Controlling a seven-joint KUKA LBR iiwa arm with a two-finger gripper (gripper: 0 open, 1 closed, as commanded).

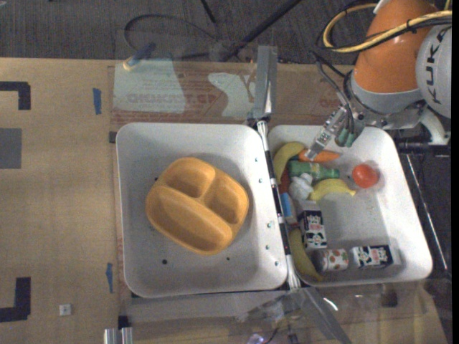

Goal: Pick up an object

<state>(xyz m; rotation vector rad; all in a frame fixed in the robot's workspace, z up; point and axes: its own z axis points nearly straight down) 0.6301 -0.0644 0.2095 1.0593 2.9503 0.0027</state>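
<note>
1. Camera view, layout: found two white bins side by side. Noted a yellow divided plate (pixel 197 205) alone in the left bin (pixel 136 156), and a cluster of small items in the right bin (pixel 409 213).
2. Camera view, contents of the right bin: identified a banana (pixel 285 156) at the left wall, a green bottle (pixel 313 170), a small orange piece (pixel 326 155), a second banana (pixel 332 188), a red ball (pixel 365 175), and a cow-print carton (pixel 312 229) toward the front.
3. Camera view, arm: located the arm (pixel 394 49) over the back right corner, with the gripper (pixel 331 136) slanted down toward the orange piece, right at it or touching it.
4. Gripper state: could not tell whether spread or closed. Could not confirm anything held.
5. Step in hand, as judged: approach or grasp attempt on the orange piece; pick not yet confirmed.
6. Next move, as judged: called for a firm closure on the orange piece alone, clear of the green bottle just beside it, then a straight lift.
</note>
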